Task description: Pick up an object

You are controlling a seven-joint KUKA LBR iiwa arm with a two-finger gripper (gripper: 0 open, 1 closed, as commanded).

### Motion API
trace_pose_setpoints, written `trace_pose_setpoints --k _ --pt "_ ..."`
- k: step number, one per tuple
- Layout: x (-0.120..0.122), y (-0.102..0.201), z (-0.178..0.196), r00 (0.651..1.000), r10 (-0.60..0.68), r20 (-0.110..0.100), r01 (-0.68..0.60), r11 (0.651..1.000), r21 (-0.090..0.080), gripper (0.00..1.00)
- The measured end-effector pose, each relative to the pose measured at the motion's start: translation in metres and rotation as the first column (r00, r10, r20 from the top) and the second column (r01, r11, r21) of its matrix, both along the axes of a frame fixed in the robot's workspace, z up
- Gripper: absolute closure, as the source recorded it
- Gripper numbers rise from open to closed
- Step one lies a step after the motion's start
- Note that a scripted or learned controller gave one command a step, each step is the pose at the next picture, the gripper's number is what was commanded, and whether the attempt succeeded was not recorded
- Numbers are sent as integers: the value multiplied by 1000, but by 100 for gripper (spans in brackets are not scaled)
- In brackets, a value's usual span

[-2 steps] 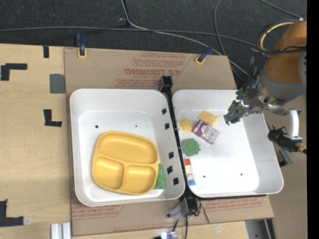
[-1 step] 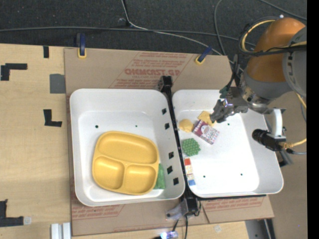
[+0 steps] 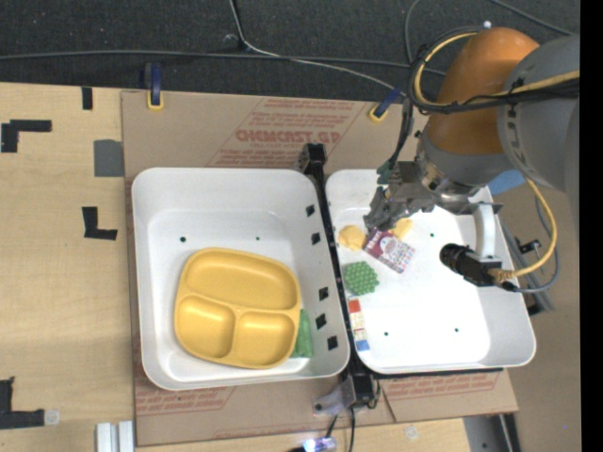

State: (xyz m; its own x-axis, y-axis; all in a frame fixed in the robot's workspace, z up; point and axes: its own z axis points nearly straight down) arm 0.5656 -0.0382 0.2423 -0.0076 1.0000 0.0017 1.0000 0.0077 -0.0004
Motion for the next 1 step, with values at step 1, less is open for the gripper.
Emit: trace_pose_setpoints --k 1 --pt "-8 55 5 1000 0 -1 0 1000 0 100"
